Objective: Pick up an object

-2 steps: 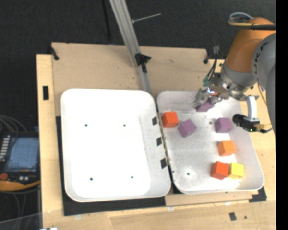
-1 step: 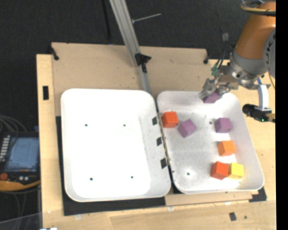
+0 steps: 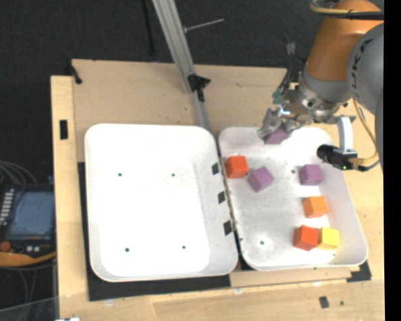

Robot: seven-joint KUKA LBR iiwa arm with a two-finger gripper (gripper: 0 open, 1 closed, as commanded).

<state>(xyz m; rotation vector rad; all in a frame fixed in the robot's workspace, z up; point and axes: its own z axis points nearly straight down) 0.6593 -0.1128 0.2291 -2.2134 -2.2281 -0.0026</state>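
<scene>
progress: we see the gripper [image 3: 279, 127] at the far edge of the right bin [image 3: 341, 256], closed on a purple block [image 3: 277, 136]; lift looks underway, not finished
right bin: orange block [image 3: 236, 166], two more purple, two more orange, one yellow block [image 3: 330, 237]
left bin [image 3: 93, 199]: no blocks

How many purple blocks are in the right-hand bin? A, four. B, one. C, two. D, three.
D: one purple block lies beside the orange one at the bin's left, another sits further right, and a third sits at the far edge under the pincer.
</scene>
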